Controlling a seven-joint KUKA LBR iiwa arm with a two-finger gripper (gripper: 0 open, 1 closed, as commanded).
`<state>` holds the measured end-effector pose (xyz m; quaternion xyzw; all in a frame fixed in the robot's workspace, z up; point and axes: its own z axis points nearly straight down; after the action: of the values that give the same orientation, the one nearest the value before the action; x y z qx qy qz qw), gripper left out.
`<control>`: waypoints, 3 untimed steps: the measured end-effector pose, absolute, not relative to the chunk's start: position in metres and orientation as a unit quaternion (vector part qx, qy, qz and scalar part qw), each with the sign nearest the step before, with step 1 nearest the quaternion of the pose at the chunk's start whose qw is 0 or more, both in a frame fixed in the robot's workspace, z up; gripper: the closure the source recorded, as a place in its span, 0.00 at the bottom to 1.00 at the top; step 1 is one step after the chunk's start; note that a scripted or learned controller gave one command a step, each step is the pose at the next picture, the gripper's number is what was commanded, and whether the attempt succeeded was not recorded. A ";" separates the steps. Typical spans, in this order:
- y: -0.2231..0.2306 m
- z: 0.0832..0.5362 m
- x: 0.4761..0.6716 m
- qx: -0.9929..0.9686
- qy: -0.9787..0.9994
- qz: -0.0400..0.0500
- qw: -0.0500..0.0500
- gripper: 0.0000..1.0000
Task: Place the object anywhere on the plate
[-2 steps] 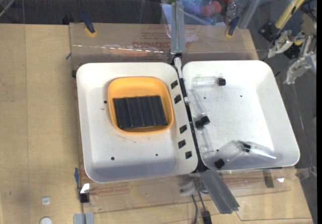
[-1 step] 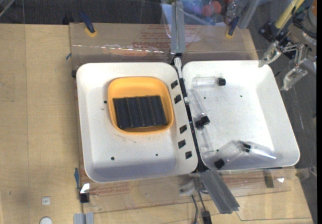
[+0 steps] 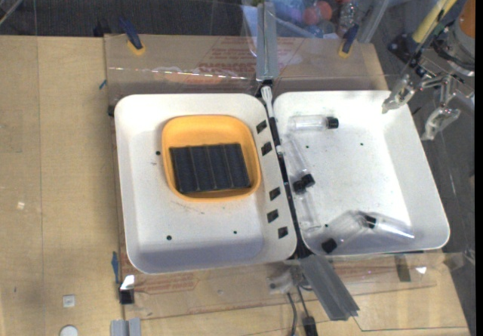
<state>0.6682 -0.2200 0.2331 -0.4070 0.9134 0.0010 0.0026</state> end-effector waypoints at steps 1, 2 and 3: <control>-0.221 0.237 0.668 -0.553 0.833 0.000 0.004 0.00; -0.223 0.249 0.669 -0.549 0.836 -0.001 0.009 1.00; -0.221 0.297 0.669 -0.629 0.777 -0.001 0.005 1.00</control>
<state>0.6685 -0.2209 0.2974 -0.6293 0.7772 -0.0013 0.0047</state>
